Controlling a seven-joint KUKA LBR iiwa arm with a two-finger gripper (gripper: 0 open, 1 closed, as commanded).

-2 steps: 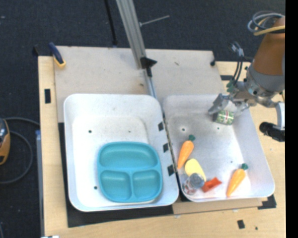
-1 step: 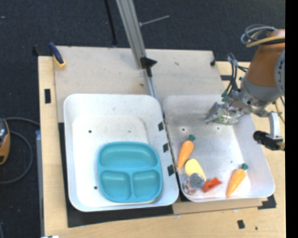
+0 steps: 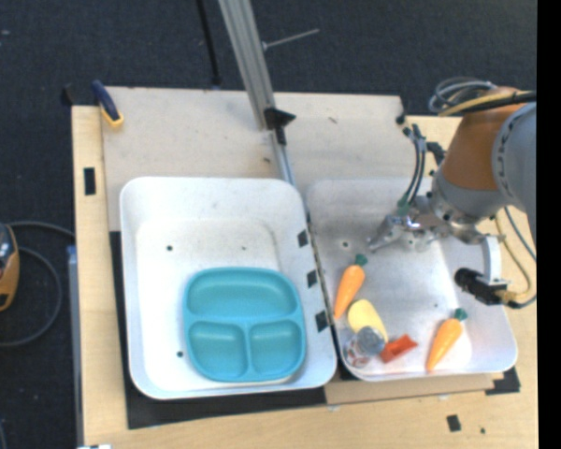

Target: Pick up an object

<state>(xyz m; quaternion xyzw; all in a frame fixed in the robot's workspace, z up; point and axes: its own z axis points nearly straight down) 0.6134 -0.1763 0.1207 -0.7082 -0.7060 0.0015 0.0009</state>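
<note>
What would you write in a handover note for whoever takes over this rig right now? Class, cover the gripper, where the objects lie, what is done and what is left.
Gripper: low over the far part of the right bin, nothing seen between its fingers; open or shut is unclear.
Objects in the right bin: one carrot near the left wall, a yellow piece beside it, a small red piece, a second carrot toward the right corner.
Left bin: holds a teal divided tray.
Done: nothing picked yet.
Left: close on one object, probably the nearer carrot, and lift it.
</note>
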